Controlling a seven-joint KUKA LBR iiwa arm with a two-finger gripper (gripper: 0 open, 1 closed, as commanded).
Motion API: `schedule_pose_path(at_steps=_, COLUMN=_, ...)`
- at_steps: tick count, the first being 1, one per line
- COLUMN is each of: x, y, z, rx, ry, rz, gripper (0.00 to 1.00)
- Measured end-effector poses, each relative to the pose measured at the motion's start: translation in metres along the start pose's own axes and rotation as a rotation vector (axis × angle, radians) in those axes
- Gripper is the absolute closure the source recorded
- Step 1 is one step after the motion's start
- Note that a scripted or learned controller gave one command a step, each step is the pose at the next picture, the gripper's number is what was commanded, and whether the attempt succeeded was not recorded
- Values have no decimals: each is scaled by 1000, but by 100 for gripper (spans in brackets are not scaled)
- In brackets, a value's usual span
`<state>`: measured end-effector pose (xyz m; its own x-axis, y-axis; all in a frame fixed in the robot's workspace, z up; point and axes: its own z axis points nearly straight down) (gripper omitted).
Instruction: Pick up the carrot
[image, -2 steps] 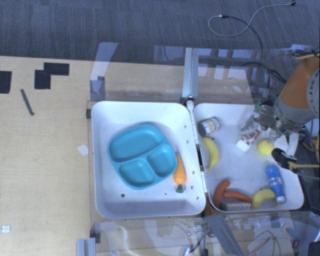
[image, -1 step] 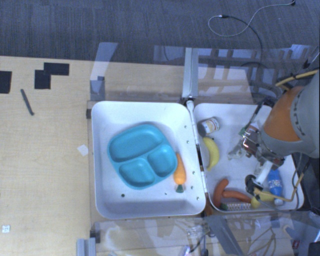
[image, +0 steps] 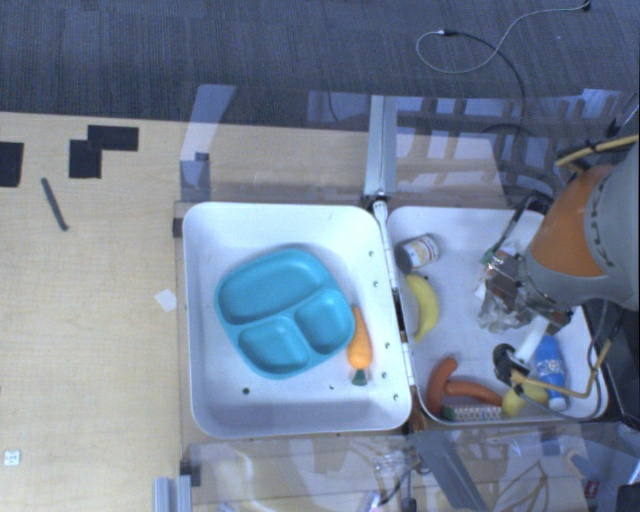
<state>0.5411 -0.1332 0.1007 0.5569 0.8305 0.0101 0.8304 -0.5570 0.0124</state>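
Note:
The carrot is orange with a dark green stub at its near end. It lies in the left bin, against the right edge of the blue divided plate. My gripper hangs over the right bin, well to the right of the carrot and apart from it. Nothing shows between its fingers, and its state is not clear from this angle.
The right bin holds a small can, a banana, a red sausage-shaped thing, a blue-and-white bottle and a small yellow item. A metal divider separates the two bins.

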Motion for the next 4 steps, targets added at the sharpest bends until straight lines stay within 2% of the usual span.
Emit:
schedule_pose_path(at_steps=1, x=15, y=-42, z=10, rx=-4, ry=-4, rz=217, gripper=100)
schedule_pose_path(at_steps=2, x=9, y=-64, z=9, rx=-7, ry=0, rz=360, gripper=100)
schedule_pose_path(at_steps=4, x=18, y=-61, z=-14, rx=-14, ry=13, rz=340, gripper=100)
